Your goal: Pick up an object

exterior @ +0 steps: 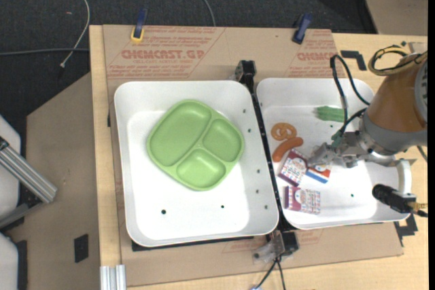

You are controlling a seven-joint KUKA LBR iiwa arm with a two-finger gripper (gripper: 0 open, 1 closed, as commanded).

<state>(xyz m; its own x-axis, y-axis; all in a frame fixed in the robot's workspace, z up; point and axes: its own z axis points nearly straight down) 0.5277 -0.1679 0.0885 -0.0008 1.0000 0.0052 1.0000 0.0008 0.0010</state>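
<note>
The right bin holds several small items. An orange ring-shaped piece and an orange sausage-shaped piece lie near its left wall. Below them are a purple-and-white packet, a small red, white and blue packet and a second pink-printed packet. A green object rests toward the back. My gripper hangs low over the bin's middle, just right of the packets and close above the red, white and blue one. Nothing shows clearly held in it.
The left bin holds a green divided plate. The grey arm with its orange band covers the right bin's right side. A black cable loops over the bin's back edge. Clamps join the bins.
</note>
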